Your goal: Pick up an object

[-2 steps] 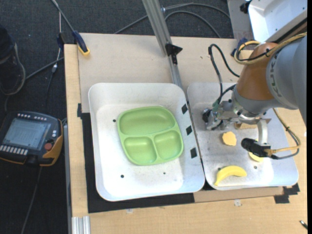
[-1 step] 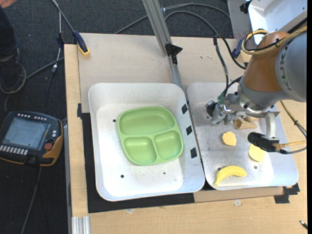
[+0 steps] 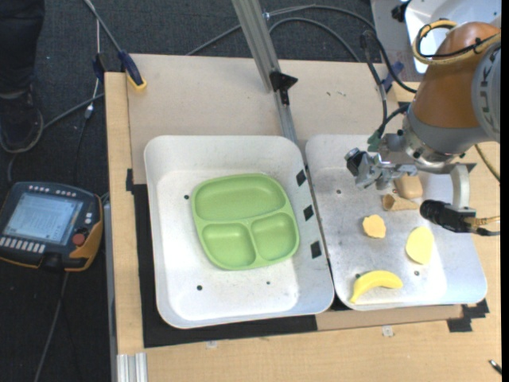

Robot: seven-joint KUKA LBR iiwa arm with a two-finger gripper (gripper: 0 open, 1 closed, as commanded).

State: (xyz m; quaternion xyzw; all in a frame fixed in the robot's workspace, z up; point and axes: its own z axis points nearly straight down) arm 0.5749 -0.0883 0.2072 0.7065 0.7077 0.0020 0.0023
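The right bin (image 3: 342, 213) holds a yellow banana (image 3: 376, 283) near its front edge, a small round yellow piece (image 3: 374, 227) in the middle, and a pale yellow oval piece (image 3: 420, 245) to the right. A tan block (image 3: 410, 187) and a small brown bit (image 3: 389, 202) lie toward the back. My gripper (image 3: 370, 168) hangs low over the back part of this bin, just left of the tan block. No object shows between its tips.
The left bin (image 3: 167, 213) carries a green divided plate (image 3: 242, 220). A slanted metal pole (image 3: 266, 62) rises from between the bins at the back. Beyond the bench's left edge, a teach pendant (image 3: 48, 225) lies on the floor.
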